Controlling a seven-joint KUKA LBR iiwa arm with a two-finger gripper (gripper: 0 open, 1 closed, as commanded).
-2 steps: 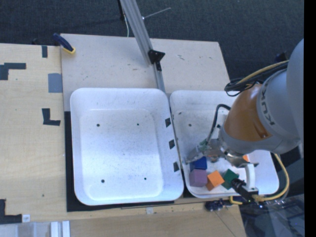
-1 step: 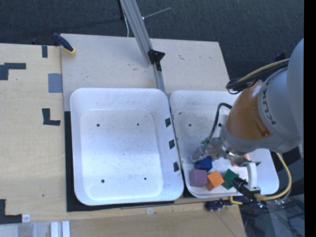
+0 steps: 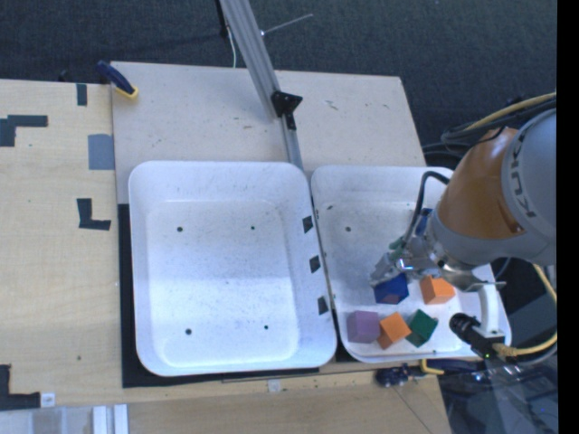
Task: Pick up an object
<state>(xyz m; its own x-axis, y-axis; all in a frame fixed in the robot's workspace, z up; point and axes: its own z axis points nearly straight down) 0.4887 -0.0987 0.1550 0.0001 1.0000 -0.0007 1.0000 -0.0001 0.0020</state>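
Observation:
My gripper (image 3: 394,269) reaches down into the right bin (image 3: 362,193), directly over a blue cube (image 3: 392,289) that sits just below its metal tip. An orange cube (image 3: 437,289) lies to the right of the blue one. Nearer the bin's front edge sit a purple block (image 3: 364,325), a second orange block (image 3: 393,329) and a green block (image 3: 421,327). The arm's orange band and grey wrist cover the bin's right side.
The left bin (image 3: 222,265) sits beside the right one, sharing a raised middle rim. A grey metal bar (image 3: 258,52) runs diagonally from the top to the bins' junction. A blue and yellow tool (image 3: 118,79) lies on the bench at upper left.

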